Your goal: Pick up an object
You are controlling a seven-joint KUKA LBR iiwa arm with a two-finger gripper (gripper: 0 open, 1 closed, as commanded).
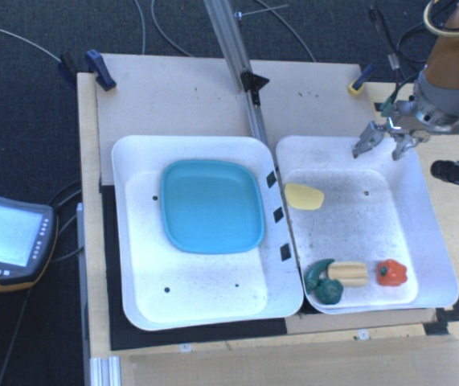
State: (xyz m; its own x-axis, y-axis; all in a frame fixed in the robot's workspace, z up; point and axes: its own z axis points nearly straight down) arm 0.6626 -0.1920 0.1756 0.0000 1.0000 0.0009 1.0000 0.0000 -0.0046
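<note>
Objects for picking lie in the right bin, all below the fingers as the overhead camera frames the scene. The gripper hangs over the bin's upper right corner, at the end of a grey arm with an orange band; its two fingers look spread apart with nothing between them. Nearest to the fingers, down and to the left, a flat yellow piece lies against the bin's left wall. Farther from the fingers, along the bin's lower edge, three small toy foods sit in a row: a green vegetable shape, a tan block touching it, and a red pepper-like piece just beside the block. Judging by their look, these are light, stiff plastic toys with smooth skins that could slip under a loose pinch. The red piece stands slightly apart from its neighbours, so it seems the easiest to take, gripped across its rounded middle. The tan block offers straight sides but is crowded by the green shape. The yellow piece appears thin and low, leaving little to grip. Well to the left of the fingers, the other bin holds a blue plate. Both bins rest on the bench.
</note>
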